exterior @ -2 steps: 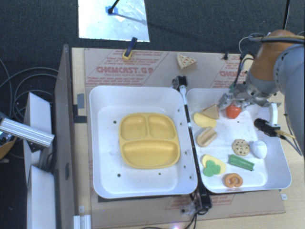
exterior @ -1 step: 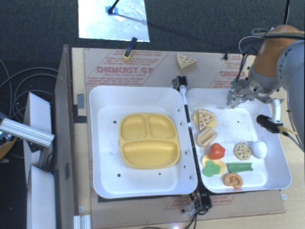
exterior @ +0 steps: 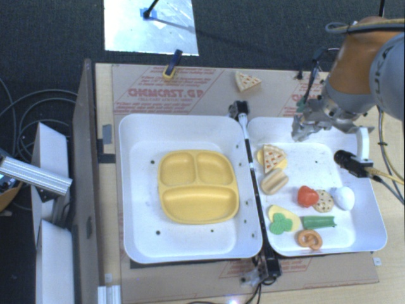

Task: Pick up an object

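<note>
The right bin (exterior: 364,236) holds several toy foods: a pizza slice (exterior: 273,158), a hot dog (exterior: 274,182), a red tomato-like piece (exterior: 307,196), a round cookie (exterior: 324,201), a white egg (exterior: 344,197), a green and yellow piece (exterior: 283,221), a green bean (exterior: 318,221) and a pretzel (exterior: 309,239). My gripper (exterior: 305,130) hangs over the far edge of the right bin, up and right of the pizza slice. Nothing shows between its fingers.
The left bin (exterior: 142,233) holds a yellow divided tray (exterior: 197,186). Another pizza slice (exterior: 247,81) lies on the cardboard behind the bins. A black cylinder (exterior: 353,163) juts in at the right bin's right side. A yellow and blue tool (exterior: 171,65) lies at the back.
</note>
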Tool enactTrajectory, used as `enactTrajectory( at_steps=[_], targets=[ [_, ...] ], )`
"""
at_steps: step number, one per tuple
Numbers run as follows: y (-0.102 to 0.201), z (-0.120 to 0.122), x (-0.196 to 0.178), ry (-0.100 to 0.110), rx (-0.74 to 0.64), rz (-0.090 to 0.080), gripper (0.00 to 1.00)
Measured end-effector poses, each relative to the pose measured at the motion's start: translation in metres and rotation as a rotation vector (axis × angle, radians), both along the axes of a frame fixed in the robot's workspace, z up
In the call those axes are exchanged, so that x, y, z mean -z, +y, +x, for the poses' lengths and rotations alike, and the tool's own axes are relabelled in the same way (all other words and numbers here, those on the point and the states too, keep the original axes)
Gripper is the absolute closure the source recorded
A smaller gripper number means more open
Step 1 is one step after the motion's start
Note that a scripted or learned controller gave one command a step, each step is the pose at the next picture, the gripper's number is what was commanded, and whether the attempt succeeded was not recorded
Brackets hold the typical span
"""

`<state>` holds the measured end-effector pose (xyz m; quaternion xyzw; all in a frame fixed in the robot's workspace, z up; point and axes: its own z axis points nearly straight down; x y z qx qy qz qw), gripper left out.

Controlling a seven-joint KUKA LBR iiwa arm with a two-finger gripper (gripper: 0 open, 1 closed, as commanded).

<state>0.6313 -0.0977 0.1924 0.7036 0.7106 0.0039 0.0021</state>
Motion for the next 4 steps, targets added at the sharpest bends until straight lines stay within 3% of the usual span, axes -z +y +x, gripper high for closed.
enactTrajectory(
  at_steps=[1,2,3,4],
  targets=[
    [-0.005,-0.001,0.006,0.006,0.007,-0.002,0.0],
    [0.001,-0.009,0.098,0.008,0.007,-0.001,0.0],
    [-0.003,-0.075,0.109,0.014,0.011,-0.001,0.0],
    [-0.002,-0.071,0.097,0.006,0.009,-0.002,1.0]
  ],
)
